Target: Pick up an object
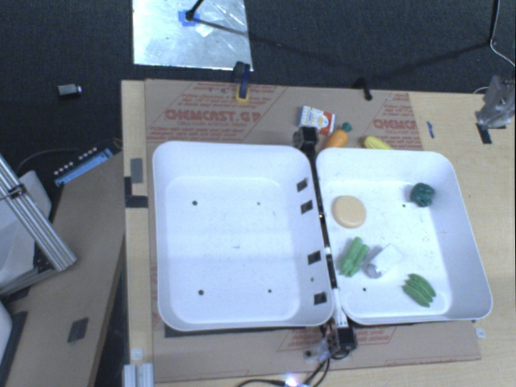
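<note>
a: where is the gripper [498,105]?

b: a grey metal piece sits at the far right edge of the view, above the bench beyond the back corner of the right bin [463,216]. it is cut off by the edge. i take it for the gripper, but i cannot tell if it is open or closed. nothing can be seen held in it.

a: and the things to pick?

b: all in the right bin. a round tan disc [349,210] lies near the bin's left wall, towards the back. a dark green lumpy piece [422,193] rests near the back right corner, well apart from the disc.

a: anything closer to the front?

b: a light green piece [353,256] lies in front of the disc, and a small grey and white piece [377,263] is just beside it on its right, perhaps touching. a green ridged pod [418,289] lies near the front right, apart from those two.

a: how far is the gripper from them?

b: well apart from all of them. the dark green lumpy piece is the nearest.

a: what lies outside the bins?

b: behind them, on the brown board [210,111], an orange piece [336,138], a yellow piece [376,143] and a white and red packet [317,118]. the left bin [161,216] sits beside the right one, the two touching along a dark joint.
</note>
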`<move>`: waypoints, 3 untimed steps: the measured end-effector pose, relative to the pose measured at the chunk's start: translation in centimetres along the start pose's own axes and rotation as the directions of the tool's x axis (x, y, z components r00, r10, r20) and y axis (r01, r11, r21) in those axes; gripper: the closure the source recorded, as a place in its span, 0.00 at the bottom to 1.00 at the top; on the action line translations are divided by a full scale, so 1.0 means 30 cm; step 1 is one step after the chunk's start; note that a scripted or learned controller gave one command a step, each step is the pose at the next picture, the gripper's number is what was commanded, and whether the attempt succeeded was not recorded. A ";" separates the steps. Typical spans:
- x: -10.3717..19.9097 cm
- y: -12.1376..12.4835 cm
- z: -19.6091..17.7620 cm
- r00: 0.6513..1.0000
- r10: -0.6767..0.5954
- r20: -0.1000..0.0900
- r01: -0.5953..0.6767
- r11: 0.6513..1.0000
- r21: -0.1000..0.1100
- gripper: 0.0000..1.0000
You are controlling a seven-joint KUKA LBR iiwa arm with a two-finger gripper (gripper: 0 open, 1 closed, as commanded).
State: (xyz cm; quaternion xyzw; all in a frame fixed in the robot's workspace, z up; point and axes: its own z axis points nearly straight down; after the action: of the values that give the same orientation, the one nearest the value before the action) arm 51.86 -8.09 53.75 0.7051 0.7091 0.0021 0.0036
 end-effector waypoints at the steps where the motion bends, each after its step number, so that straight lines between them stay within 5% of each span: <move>1: 0.039 -0.110 0.005 1.000 0.001 -0.002 -0.001 1.000 0.004 1.00; 2: -0.368 -0.115 0.146 1.000 0.016 0.002 -0.016 1.000 0.009 1.00; 3: -0.422 0.006 0.000 1.000 0.004 0.003 -0.004 1.000 0.000 1.00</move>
State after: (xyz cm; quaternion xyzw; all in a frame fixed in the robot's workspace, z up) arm 52.11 -20.74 53.77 0.7066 0.7076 0.0011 0.0045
